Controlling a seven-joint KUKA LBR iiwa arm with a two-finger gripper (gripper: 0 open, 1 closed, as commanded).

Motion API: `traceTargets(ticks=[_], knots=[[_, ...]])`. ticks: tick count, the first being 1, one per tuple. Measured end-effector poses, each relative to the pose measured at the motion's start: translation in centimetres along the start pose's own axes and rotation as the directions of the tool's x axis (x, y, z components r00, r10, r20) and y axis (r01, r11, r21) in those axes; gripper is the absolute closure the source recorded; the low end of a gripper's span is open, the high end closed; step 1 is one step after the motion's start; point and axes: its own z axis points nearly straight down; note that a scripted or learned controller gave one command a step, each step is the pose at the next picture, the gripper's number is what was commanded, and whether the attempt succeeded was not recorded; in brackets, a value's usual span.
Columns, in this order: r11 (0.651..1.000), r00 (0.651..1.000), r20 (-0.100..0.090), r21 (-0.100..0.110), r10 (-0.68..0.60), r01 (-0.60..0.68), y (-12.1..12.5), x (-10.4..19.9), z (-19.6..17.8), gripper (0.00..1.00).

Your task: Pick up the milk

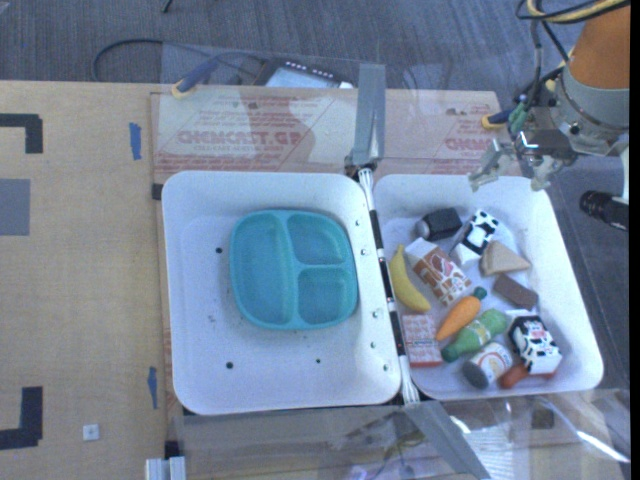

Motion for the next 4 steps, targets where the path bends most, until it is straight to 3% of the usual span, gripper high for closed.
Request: traceTargets(ticks=[1,2,3,4], knots=[[1.0,1.0,0.0,0.0,0.0,0.0,0.0,0.0,0.0,0.0],[0.989,0.989,0.0,-0.001,-0.147,0.147,-0.8,-0.5,13.0,0.0],[0.977,0.977,0.016,-0.03,-0.213,0.213,-0.7,-2.6,16.1,0.0],[0.977,0.978,0.018,-0.031,-0.209,0.21,-0.6,-2.8,15.2,1.0]])
